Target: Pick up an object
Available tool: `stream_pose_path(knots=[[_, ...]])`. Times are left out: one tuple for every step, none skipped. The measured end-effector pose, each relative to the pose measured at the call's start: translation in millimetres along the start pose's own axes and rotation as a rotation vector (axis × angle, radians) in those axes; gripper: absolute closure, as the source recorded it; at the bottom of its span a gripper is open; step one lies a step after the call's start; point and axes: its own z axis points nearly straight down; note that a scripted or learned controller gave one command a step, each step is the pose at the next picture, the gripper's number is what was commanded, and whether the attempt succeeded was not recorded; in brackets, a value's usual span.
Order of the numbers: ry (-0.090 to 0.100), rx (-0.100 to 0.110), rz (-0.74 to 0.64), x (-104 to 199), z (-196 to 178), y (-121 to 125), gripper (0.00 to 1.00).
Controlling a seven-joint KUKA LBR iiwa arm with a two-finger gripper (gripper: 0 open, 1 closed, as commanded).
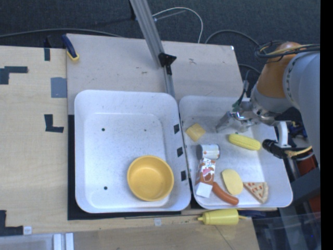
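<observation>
- Your tool sits low in the right bin, near its back wall. You cannot tell from this slant whether it is released or clenched, and nothing shows in its grip.
- The pickable things all lie in that bin: a corn cob just beside the tool, a yellow cheese wedge to its left, then a small carton, a sausage, a pale yellow oval piece and a pizza slice towards the front.
- A yellow bowl rests alone in the left bin.
- Risk: the tool looks set between cob and cheese, so a straight descent may close on bare bin floor.
- Risk: the cob is round and would likely roll away if nudged off centre.
- Risk: working this close to the back wall, the tool could catch the rim.
- Risk: the front items lie crowded, so aiming there may pinch two at once or push one aside.
</observation>
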Motion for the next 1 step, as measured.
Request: stream_pose_path(knots=[[0.000,-0.005,-0.001,0.4,-14.2,1.6,1.00]])
